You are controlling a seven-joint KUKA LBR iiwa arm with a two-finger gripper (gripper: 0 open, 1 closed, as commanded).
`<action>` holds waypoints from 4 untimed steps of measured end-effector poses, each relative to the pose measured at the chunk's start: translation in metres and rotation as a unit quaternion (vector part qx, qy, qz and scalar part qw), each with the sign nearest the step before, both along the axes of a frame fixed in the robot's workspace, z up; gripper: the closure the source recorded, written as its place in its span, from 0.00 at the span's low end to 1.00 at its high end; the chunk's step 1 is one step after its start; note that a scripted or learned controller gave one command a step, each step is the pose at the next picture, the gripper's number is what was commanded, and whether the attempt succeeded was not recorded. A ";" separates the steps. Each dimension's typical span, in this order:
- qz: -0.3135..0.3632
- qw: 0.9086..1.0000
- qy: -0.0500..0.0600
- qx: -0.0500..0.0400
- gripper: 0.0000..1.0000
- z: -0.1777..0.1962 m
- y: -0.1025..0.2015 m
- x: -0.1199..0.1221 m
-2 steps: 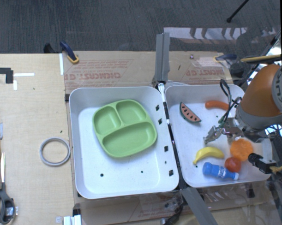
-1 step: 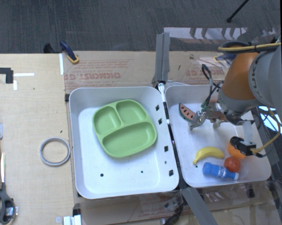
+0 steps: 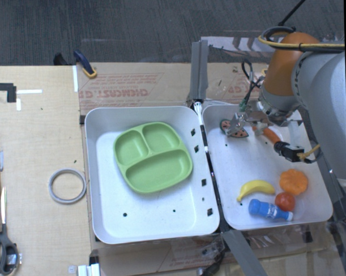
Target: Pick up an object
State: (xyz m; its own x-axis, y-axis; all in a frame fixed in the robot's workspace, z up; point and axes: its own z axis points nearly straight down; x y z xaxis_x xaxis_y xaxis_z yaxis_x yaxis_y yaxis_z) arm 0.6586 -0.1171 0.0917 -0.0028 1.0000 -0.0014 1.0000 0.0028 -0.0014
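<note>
Near the right white bin's (image 3: 219, 161) far edge, the gripper (image 3: 239, 125) is hovering over a small brownish object (image 3: 236, 132); finger state unreadable.

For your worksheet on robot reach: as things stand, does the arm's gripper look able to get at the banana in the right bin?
Probably yes. The banana lies uncovered on the right bin's floor, apart from the blue bottle, with open floor between it and the gripper.

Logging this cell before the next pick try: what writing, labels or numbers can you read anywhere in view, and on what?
Red print on the cardboard sheet behind the bins: appears mirrored or upside down, too blurred to read for certain.
Blue bottle in the right bin: no label legible.
Green divided plate in the left bin: no text.
</note>
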 end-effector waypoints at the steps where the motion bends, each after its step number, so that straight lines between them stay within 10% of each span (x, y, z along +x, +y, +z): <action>1: 0.002 1.000 0.008 0.000 1.00 0.006 0.000 -0.003; 2: 0.000 1.000 0.000 0.000 1.00 0.100 0.079 -0.018; 3: -0.002 1.000 0.001 0.000 1.00 0.071 -0.035 -0.056; 4: 0.000 1.000 0.000 0.000 1.00 0.134 0.019 -0.058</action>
